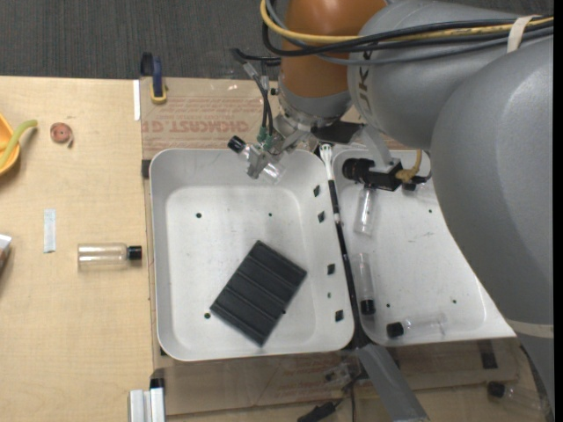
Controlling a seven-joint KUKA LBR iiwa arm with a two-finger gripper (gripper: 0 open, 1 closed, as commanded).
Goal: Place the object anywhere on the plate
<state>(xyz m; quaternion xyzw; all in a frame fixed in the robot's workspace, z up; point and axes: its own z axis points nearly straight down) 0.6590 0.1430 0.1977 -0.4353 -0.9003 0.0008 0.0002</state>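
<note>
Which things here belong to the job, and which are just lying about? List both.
Job:
gripper
dark ridged plate, in the left bin
clear vials in the right bin, likely the objects to place

Lying about, on the bench:
clear bottle
pink disc
white strip
blue clamp

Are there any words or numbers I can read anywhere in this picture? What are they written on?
Faint reddish print on the brown cardboard sheet behind the left shallow white bin: it looks reversed or upside down and is too blurred to read.
Black ridged rectangular plate in that bin: no writing to be seen.
Clear plastic bottle with a black cap on the wooden bench: no label can be made out.
</note>
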